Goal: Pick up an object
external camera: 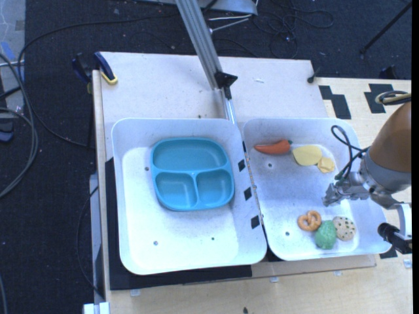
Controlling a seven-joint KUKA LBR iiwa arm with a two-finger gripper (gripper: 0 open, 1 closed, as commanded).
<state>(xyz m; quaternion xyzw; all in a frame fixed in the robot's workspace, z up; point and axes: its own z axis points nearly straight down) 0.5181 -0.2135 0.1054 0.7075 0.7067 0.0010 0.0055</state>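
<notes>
Two white bins on bench (275, 77). Left bin (131, 227): one blue divided tray (193, 173), three compartments. Right bin (281, 201): five items, namely one orange carrot (273, 148), one yellow piece (308, 155) with smaller yellow bit touching it, one pretzel (309, 221), one green lump (325, 237), one speckled cookie (344, 228). Hand (334, 193) over right bin's right side, above pretzel and cookie; grip state: cannot tell.
</notes>
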